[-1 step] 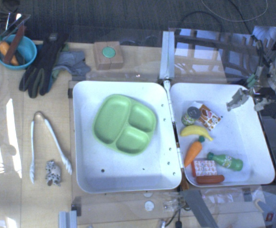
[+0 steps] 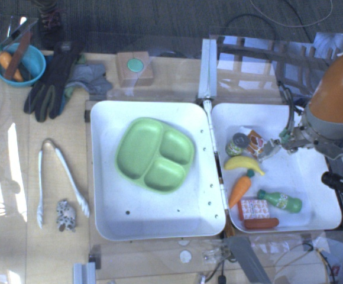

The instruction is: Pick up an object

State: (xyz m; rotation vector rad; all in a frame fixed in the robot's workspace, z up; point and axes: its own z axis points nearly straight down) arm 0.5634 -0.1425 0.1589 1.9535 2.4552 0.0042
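Camera view: nearest the right bin's (image 2: 331, 218) front edge lie a red toy sausage (image 2: 260, 223), a green plastic bottle (image 2: 280, 201) and an orange toy carrot (image 2: 240, 190), all probably light, stiff and slippery; grasp mid-body. Farther back, the jaws' state at the gripper (image 2: 273, 148) cannot be told.

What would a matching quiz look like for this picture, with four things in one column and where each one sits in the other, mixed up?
Things:
1. green plate
2. carrot
3. black glove
4. tongs

Places:
A. on the bench left of the bins, near its far edge
B. in the left bin
C. on the bench left of the bins, beside a small spotted toy
D. in the right bin, just below the banana

Pairs: 1-B, 2-D, 3-A, 4-C
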